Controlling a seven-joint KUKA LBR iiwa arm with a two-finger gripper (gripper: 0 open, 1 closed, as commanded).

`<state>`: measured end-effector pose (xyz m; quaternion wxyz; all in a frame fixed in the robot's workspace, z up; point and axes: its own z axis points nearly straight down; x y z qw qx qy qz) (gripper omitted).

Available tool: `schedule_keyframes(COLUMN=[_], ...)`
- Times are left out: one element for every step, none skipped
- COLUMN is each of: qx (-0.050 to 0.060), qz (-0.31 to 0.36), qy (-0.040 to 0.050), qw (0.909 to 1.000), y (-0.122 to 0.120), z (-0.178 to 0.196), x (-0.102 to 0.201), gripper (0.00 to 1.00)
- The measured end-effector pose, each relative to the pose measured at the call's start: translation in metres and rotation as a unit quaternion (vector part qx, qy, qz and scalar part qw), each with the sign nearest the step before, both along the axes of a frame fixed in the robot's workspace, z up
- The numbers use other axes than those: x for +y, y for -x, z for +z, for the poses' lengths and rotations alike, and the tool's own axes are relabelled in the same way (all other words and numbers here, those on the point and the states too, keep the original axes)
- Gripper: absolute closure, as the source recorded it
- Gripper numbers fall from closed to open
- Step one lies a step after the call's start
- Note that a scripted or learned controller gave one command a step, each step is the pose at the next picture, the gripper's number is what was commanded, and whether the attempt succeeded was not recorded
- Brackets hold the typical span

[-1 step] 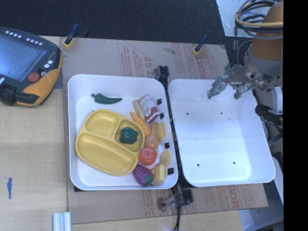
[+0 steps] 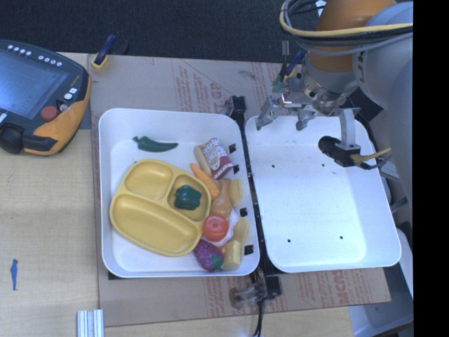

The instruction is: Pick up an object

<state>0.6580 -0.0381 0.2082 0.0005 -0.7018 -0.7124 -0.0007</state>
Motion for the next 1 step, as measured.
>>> schedule_keyframes(qx=[0.004], qz=[-0.006], qy=[0.0015], qw=[1.0000], y=[0.0575], z=[0.0094], x=[-0.0151], gripper=[0.00])
